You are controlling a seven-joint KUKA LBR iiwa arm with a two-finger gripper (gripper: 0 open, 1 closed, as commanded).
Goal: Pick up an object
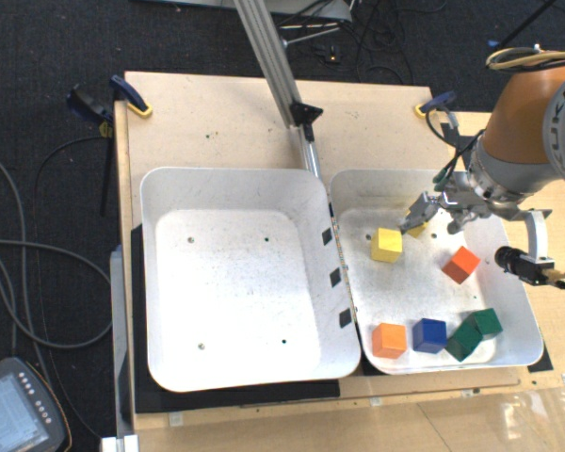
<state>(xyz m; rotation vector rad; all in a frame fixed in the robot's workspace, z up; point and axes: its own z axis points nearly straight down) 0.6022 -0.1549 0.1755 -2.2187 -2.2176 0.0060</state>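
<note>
The right bin [360, 192] holds several blocks. A yellow cube [387, 245] lies near its upper left and a red-orange cube [460, 265] to the right of that. Along the front wall sit an orange cube [389, 339], a blue cube [430, 335] and two green blocks [476, 332] touching each other. My gripper [437, 218] hangs over the back of the right bin, open, with nothing between its fingers. Its left finger [416, 217] is just up and right of the yellow cube, apart from it.
The left bin [153, 188] stands beside the right one, their rims overlapping in the middle. A slanted metal pole [268, 50] comes down to the back of the bins. Clamps [132, 97] grip the board's back corners. Cables lie on the floor to the left.
</note>
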